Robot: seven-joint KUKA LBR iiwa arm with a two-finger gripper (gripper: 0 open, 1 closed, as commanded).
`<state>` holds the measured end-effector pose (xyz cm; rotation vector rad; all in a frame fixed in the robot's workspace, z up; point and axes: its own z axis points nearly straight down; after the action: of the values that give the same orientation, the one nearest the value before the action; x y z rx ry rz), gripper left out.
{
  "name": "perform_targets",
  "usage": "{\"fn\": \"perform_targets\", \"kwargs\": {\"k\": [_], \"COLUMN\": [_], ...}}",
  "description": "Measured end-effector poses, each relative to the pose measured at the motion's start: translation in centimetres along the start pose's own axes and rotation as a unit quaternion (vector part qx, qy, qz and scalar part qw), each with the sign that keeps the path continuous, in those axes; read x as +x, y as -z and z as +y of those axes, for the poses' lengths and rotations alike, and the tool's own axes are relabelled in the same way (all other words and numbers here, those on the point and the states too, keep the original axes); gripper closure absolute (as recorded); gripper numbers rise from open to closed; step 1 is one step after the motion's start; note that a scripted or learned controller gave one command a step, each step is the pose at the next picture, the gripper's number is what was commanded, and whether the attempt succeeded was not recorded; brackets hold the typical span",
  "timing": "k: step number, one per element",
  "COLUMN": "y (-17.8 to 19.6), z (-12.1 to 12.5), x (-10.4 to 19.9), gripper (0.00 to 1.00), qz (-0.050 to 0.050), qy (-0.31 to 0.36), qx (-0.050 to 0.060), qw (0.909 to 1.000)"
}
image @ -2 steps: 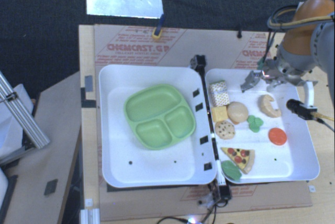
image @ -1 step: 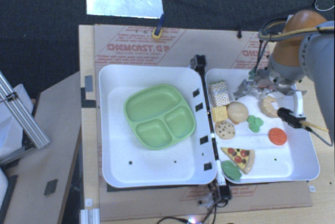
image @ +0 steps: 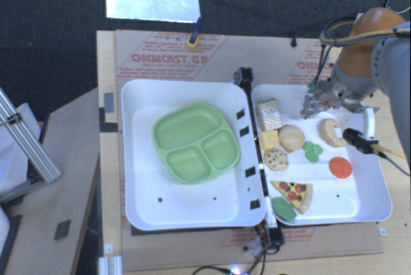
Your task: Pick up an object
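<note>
The divided plate (image: 196, 144) is light green. The tomato (image: 340, 168) is red. The cookie (image: 275, 159) has dark dots.

The tool (image: 311, 106) hangs over the right shallow white bin (image: 366, 203), near a pale crescent pastry (image: 331, 132) and a round beige bun (image: 291, 137).

We saw a wooden bench (image: 106, 158) bearing a clear sheet printed with red lettering (image: 168, 56). On that sheet sat two shallow white bins side by side, the left bin (image: 138, 139) and the right bin (image: 366, 193), touching along a clipped seam.
</note>
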<state>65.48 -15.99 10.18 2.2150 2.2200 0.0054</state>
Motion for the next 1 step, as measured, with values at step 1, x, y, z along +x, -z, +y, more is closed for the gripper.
{"fn": "perform_targets", "kwargs": {"k": [1], "y": [6.47], "z": [0.35], "x": [-0.51], "gripper": [1.00], "qz": [0.000], "qy": [-0.001], "qx": [-0.001], "qw": [1.0000]}}
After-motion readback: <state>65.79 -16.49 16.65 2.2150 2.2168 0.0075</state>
